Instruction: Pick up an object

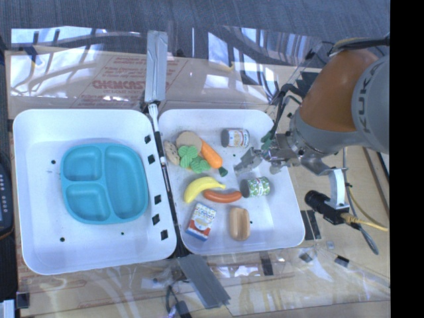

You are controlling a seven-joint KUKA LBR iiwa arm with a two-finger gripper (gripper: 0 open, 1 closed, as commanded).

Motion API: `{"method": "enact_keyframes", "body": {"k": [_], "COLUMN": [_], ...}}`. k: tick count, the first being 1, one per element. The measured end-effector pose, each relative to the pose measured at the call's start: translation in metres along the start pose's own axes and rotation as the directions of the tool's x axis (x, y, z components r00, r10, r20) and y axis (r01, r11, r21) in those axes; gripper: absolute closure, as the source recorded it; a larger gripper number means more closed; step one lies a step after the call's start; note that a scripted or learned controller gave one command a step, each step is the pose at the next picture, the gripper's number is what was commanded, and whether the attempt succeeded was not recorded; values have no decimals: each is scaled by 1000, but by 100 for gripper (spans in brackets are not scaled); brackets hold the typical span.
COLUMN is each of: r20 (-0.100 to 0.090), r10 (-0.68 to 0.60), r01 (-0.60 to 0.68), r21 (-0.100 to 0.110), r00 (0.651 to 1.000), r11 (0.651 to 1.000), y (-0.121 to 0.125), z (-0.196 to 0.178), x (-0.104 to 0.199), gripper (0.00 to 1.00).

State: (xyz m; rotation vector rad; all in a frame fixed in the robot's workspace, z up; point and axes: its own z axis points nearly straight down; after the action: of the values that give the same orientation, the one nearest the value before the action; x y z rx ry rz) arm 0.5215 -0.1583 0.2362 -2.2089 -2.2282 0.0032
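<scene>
My jaws — parted, holding nothing — hang over the right bin (285,217), between two small cans (235,138) (256,187).

You see the end effector (250,162) low over the right bin (283,211), just beside a green-labelled can (256,187) lying on its side. Near it are a second small can (235,137), a carrot (211,155), a banana (200,187), a sausage (222,195), a bread roll (239,222) and a small carton (201,220). The left bin (33,177) holds a blue divided tray (105,182).
</scene>
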Motion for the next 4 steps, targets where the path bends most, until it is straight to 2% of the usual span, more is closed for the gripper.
{"method": "enact_keyframes", "body": {"k": [1, 2, 3, 4], "r20": [1, 0, 2, 3], "r10": [43, 2, 80, -99], "r01": [-43, -2, -80, 99], "r21": [-2, 6, -8, -8], "r00": [999, 1000, 997, 995], "r11": [999, 1000, 997, 995], "y": [24, 97, 82, 138], "z": [-18, 50, -43, 101], "x": [3, 2, 8, 15], "gripper": [0, 0, 0, 0]}}
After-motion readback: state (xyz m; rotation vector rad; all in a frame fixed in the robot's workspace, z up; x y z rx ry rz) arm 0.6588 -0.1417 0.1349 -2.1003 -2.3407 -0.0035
